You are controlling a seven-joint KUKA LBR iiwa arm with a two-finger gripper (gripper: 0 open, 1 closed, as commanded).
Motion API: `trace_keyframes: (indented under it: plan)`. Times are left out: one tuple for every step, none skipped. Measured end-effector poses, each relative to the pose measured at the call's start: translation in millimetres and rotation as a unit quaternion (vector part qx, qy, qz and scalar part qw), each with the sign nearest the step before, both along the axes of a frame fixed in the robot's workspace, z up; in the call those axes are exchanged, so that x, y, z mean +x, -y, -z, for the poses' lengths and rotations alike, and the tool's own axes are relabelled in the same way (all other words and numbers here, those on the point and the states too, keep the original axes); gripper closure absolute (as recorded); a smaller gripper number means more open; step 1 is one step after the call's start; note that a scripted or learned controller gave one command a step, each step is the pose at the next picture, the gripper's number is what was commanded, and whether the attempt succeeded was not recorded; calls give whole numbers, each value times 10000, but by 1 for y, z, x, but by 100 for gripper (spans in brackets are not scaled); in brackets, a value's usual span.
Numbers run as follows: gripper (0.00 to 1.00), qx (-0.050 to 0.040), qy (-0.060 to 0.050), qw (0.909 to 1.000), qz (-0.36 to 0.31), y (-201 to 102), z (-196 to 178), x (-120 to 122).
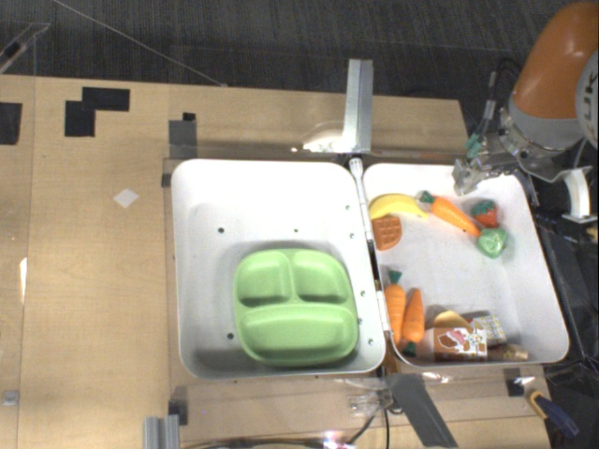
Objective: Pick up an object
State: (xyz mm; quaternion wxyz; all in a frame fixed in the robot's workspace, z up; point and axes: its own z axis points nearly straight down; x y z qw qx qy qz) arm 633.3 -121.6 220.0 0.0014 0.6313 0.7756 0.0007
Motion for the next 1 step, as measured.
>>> trace_keyframes:
  plan:
    - [0,0,-1,10000,-4,0,0,0]
